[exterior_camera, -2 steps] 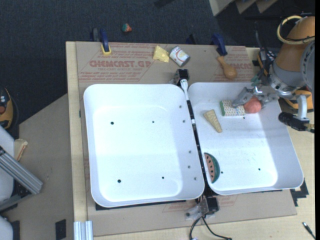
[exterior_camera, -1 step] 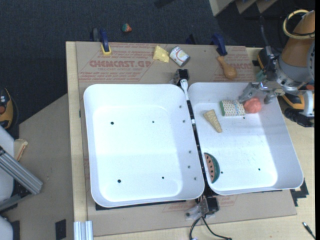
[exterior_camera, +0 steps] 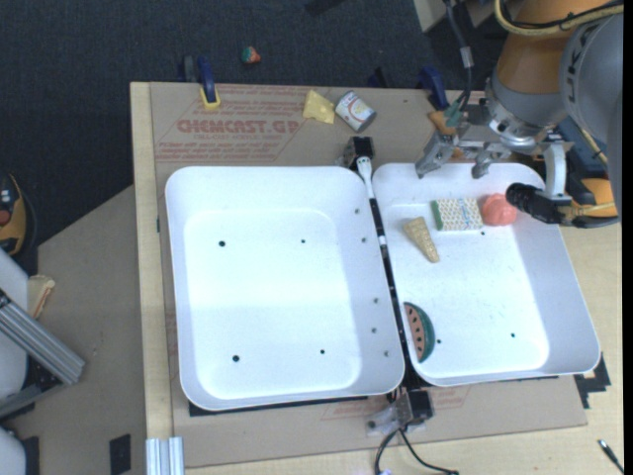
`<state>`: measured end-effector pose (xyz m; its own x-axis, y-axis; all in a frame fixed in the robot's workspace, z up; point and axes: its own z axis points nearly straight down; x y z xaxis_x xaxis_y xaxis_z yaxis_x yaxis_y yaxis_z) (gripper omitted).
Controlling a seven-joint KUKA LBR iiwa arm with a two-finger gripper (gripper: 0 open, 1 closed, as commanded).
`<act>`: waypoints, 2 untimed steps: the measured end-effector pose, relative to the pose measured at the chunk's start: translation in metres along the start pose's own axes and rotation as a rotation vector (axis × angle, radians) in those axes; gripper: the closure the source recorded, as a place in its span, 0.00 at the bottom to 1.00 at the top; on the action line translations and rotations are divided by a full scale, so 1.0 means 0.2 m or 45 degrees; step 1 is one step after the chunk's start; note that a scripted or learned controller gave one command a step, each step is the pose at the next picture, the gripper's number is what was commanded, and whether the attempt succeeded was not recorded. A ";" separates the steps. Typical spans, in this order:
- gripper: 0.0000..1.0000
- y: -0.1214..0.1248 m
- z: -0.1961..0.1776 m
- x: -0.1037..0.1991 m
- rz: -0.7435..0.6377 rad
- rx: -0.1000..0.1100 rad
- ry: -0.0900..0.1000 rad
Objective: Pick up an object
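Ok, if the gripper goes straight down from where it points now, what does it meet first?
Probably bare floor at the right bin's far edge. The gripper hangs above it, the patterned sponge just nearer, though depth is unclear.

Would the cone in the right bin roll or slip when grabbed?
The cone lies on its side on the smooth bin floor, so a nudge would probably swing it in an arc. Its taper may let it squirt out of a pinch. It looks small, likely light.

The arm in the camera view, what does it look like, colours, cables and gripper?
The arm is grey with a rounded orange band above the wrist. Yellow and black cables loop over its top. The gripper is bare grey metal with two thin fingers, and a black cylindrical part juts out beside it.
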<state>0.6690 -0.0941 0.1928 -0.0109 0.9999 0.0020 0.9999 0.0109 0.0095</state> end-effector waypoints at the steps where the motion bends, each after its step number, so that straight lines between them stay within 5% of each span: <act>1: 0.00 -0.02 0.55 -0.10 0.013 0.007 -0.006; 2: 0.00 -0.31 0.50 -0.59 0.009 -0.002 -0.001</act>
<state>0.6099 -0.2120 0.0915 -0.0035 1.0000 0.0013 0.9999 0.0035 0.0112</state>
